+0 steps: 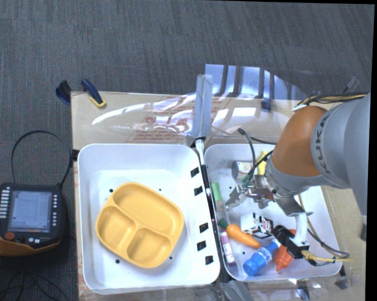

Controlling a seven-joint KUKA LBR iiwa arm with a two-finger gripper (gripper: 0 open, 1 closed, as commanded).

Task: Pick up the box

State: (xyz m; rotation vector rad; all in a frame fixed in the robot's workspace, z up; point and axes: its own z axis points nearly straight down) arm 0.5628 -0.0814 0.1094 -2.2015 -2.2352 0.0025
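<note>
Pendant [27, 218] lies on the floor left of the bench; yellow tray [140, 224] sits mid left bin [89, 174], open margin all round. In the crowded right bin [329, 210], gripper [241, 197] hangs with fingers spread, grasping nothing, box [258, 224] just beside it, carrot [243, 236] and blue bottle [260, 258] crowding its lower edge.

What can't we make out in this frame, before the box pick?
- Hand: fingers too small and cluttered in the camera view to read as open or shut.
- Box: small, partly covered by the arm's wrist; its full outline is unclear.
- Right bin: far right corner hidden under the arm.
</note>
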